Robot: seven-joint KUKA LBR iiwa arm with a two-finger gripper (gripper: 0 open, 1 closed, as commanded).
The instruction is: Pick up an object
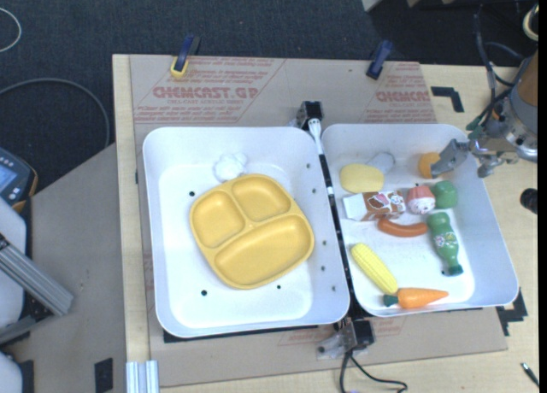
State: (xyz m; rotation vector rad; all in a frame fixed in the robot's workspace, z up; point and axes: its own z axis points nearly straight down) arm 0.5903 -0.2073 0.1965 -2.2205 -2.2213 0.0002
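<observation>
Nothing was judged picked yet; grasp and lift remained. The yellow moulded divided plate [249, 229] was seen in the left bin [162, 212]. Glossy plastic toy food was seen in the right bin [500, 255]: green bottle [444, 242], ridged corn [374, 268], tapered carrot [419, 297]. The gripper [468, 155] was seen at the bin's far right rim; finger state could not be told.

floor: dark carpet [102, 7] | bench: brown board [256, 92] | clamps [182, 56]: two

Grey metal hand [473, 156] with stubby fingers, pale rounded wrist, dark cables alongside
</observation>
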